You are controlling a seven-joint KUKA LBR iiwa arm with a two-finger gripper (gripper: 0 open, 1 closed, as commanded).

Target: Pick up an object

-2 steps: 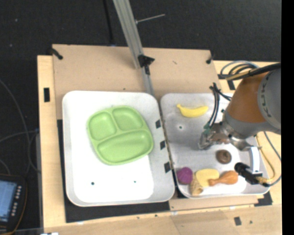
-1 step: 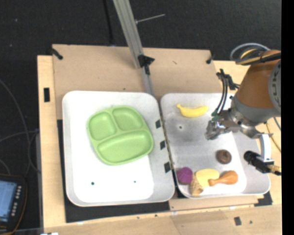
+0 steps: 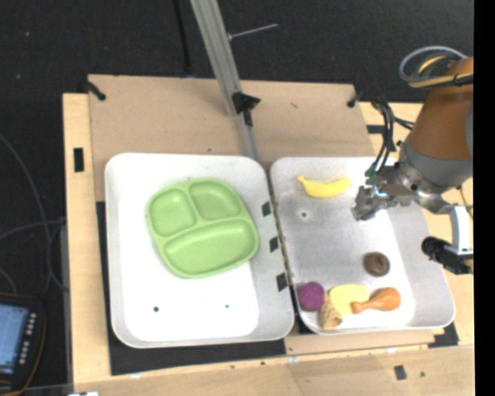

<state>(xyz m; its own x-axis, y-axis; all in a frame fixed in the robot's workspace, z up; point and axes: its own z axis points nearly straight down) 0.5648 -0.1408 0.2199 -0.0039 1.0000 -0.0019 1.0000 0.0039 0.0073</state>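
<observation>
My arm (image 3: 442, 130): grey metal body, broad orange band just above the wrist. Wrist section behind my pincer (image 3: 365, 207) is rounded, silver-grey. Black cables (image 3: 386, 139) run along the arm's side and loop down to the pincer mount. A pale looped hose (image 3: 429, 58) sits further back, beyond the orange band. My pincer is small, dark grey metal; detail too blurred to tell screws or markings.

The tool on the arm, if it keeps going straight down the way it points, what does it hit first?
Most likely bare floor of the right bin. The tool points down just right of the banana and well above the brown donut. Depth is hard to judge from this slanted view.
</observation>
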